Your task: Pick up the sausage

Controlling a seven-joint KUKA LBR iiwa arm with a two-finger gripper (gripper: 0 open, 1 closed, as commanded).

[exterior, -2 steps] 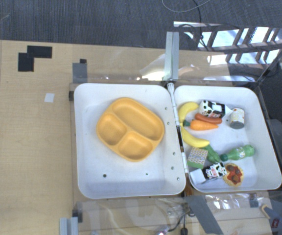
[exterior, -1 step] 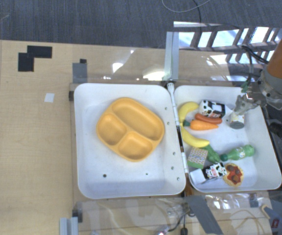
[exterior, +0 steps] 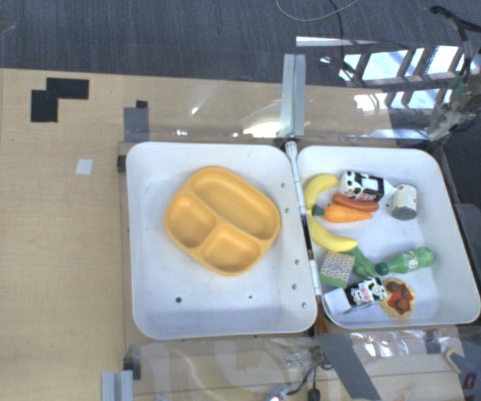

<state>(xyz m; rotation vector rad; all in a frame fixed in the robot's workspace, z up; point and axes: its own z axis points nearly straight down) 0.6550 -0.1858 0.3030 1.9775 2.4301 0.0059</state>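
The sausage (exterior: 355,201) is a short reddish-orange link in the right bin (exterior: 441,224), near its upper left. It lies wedged between a black-and-white cow-patterned carton (exterior: 362,185) behind it and an orange carrot (exterior: 348,215) in front, touching both. A yellow banana (exterior: 322,224) curves just to its left.
The left bin (exterior: 149,307) holds a yellow three-compartment plate (exterior: 221,219). Also in the right bin are a small can (exterior: 402,200), a green bottle (exterior: 404,261), a checkered packet (exterior: 337,266), a second cow-patterned carton (exterior: 363,292) and a red pizza slice (exterior: 398,297).
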